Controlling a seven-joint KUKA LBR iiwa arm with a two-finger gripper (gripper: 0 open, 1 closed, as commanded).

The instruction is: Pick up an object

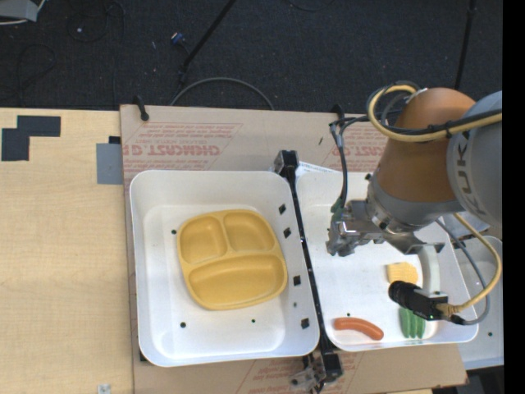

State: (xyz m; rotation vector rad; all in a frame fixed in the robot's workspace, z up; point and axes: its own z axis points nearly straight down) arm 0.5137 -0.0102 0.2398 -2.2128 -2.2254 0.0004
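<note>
Gripper (343, 240): right bin (328, 302), jaw state cannot tell.
Sausage (358, 327): lower right of it, lying left-right.

The arm (426, 154) covers much of the right bin (361, 302) and runs out at the right edge. The gripper (343, 238) is too small and dark to read. A black part hides half of the green thing (413, 325).

Sausage (358, 327), cheese (402, 272), green piece (412, 325)
</note>
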